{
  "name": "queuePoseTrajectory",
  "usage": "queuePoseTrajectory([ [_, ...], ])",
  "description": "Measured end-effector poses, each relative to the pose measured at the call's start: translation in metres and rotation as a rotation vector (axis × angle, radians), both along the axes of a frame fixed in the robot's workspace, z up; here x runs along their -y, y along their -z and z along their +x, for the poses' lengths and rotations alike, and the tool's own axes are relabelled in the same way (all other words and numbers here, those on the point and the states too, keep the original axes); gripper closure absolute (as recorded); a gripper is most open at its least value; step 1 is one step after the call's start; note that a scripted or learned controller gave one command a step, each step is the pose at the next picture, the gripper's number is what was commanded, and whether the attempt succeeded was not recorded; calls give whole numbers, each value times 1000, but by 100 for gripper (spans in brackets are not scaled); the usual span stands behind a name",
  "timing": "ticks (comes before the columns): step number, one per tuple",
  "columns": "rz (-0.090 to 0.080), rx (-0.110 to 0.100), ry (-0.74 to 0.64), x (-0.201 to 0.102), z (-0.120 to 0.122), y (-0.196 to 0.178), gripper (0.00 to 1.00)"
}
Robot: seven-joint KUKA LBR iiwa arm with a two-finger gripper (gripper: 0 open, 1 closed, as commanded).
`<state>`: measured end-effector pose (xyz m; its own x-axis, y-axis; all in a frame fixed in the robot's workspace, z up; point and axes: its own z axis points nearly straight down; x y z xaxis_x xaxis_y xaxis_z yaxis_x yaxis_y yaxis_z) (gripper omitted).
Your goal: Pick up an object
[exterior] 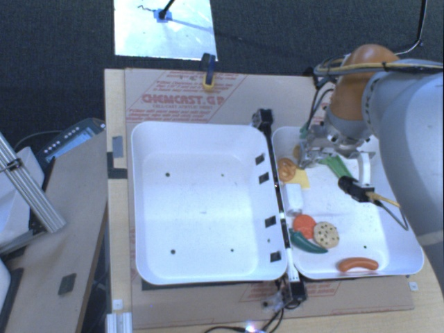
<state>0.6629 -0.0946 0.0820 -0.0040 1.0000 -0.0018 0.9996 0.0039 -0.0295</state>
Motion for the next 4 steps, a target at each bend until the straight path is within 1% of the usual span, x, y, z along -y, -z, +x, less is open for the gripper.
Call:
queuePoseTrajectory([
  [1, -1, 45, 4, 11, -54, -212, 100],
  [2, 3, 20, 4, 24, -67, -73, 100],
  [3, 4, 27, -1, -9, -73, 1, 100],
  [4, 0, 49, -3, -19, -35, -172, 100],
])
